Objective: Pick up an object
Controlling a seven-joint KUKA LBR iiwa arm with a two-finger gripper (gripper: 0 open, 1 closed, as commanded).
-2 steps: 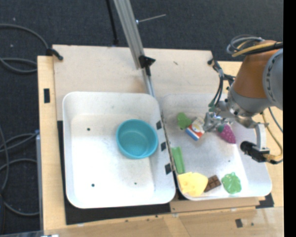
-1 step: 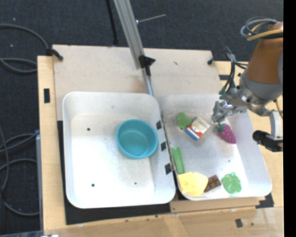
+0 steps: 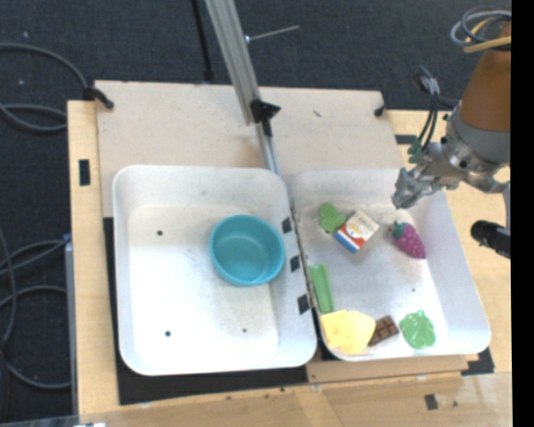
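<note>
Camera view. We look down at a slant on a pale wooden surface point(image 3: 178, 118) bearing two shallow white bins side by side. The left bin point(image 3: 151, 332) holds a single teal bowl point(image 3: 246, 249), upright and near its middle. The right bin point(image 3: 454, 278) holds the candidates for the pick, scattered loosely, as we would expect of things tipped in rather than arranged: a small green piece point(image 3: 330, 217) touching a small carton point(image 3: 357, 230) of white, red and blue; a purple bunch of toy grapes point(image 3: 408, 239) just beside the carton's right; a green strip point(image 3: 319, 286) lying along the bin's left wall; and, along the near wall, a yellow wedge point(image 3: 346, 330), a small brown block point(image 3: 385, 329) touching it, and a green leafy piece point(image 3: 417, 328).

The arm point(image 3: 486, 96) reaches in from the right, and its gripper point(image 3: 411, 188) hangs over the far right part of the right bin, just above the grapes and apart from them. We judge this a descent toward the grapes or the carton, the nearest items. We cannot tell whether the fingers are open or closed; nothing appears between them.

The carton carries printed colour panels, but we can read no writing or brand on it.
</note>
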